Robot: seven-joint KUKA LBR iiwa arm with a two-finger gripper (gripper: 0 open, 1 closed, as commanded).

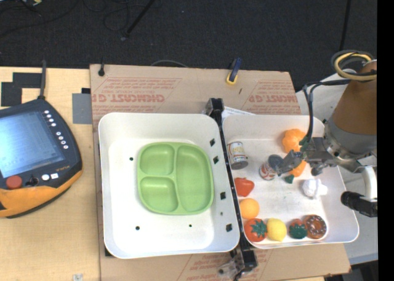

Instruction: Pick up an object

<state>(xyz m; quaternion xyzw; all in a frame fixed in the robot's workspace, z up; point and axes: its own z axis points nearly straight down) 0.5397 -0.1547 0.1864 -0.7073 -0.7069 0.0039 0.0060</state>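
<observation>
A: White right bin (351, 227), near edge first. What sits along it?

B: A chocolate doughnut (316, 226) at 5 o'clock, a green-topped piece beside it, then a lemon (277, 230) and a strawberry (256, 229) toward 7 o'clock. An orange ball (249, 208) and a red pepper (244, 186) lie just above those.

A: Mid-bin?

B: A white crumpled object (313, 188) at 3 o'clock. The gripper (289, 166) hangs over the centre, with a small can (268, 171) just beside it at 9 o'clock. Jaw state: cannot tell; dark fingers merge with an orange fruit (294, 140) behind.

A: Farther out?

B: A tin (237, 154) lies at 10 o'clock. The left bin (117, 150) holds a green divided tray (174, 177).
</observation>
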